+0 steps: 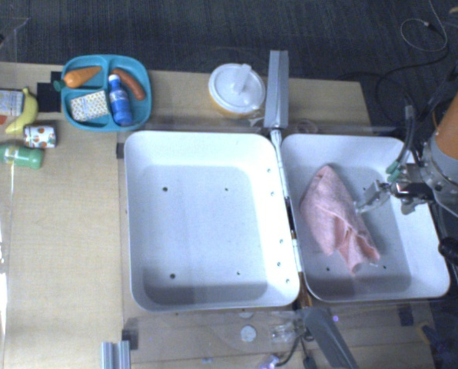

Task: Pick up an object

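Reaching in from the right edge, the arm [453,141] extends over the right bin [413,283], wrist angled leftward and down. The gripper [370,198] sits just beside the right edge of the pink cloth [338,220]; its two fingers stand slightly apart, with nothing between them. The pink cloth lies crumpled in the right bin, left of centre. The left bin [206,221] adjoins it. On the bench, upper left, a blue divided tray [141,79] holds toy food.
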Available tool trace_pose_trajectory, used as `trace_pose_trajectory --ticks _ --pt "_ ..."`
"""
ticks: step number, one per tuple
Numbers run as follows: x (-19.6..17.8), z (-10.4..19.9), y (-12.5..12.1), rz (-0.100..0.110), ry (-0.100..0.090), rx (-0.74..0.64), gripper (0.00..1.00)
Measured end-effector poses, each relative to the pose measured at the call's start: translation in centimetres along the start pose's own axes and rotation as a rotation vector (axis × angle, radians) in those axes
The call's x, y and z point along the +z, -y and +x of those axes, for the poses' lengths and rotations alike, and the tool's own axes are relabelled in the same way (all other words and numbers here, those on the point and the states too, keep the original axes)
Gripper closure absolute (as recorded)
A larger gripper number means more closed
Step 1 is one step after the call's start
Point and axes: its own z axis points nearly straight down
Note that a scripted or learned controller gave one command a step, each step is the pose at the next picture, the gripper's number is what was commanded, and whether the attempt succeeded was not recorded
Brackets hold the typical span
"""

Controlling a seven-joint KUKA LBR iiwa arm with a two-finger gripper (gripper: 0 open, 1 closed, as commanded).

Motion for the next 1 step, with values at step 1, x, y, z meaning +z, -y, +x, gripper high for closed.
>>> trace_pose_trajectory --ticks 1 --pt "17.64 1.45 -2.96 -0.019 0.008 -0.372 0.00"
